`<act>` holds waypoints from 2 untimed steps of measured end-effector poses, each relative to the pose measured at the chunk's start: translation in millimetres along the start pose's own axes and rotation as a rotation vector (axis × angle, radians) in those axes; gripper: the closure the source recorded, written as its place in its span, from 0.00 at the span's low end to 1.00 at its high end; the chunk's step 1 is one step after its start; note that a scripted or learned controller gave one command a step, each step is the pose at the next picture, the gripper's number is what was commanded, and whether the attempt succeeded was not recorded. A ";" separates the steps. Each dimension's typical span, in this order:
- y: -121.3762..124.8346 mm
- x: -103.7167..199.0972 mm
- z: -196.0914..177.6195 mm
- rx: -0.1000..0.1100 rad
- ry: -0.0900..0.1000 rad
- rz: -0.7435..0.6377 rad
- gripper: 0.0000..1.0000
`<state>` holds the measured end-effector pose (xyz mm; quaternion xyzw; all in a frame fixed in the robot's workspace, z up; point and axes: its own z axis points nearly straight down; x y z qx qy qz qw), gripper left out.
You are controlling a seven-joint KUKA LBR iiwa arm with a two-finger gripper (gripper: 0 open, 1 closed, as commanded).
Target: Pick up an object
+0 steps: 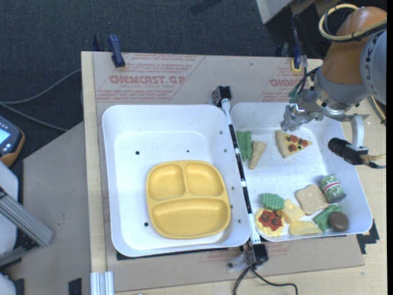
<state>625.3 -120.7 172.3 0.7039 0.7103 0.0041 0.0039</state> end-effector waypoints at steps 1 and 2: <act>-3.5 -6.0 5.4 0.010 -0.001 0.008 0.00; -13.0 -55.9 92.3 0.017 0.000 0.013 0.00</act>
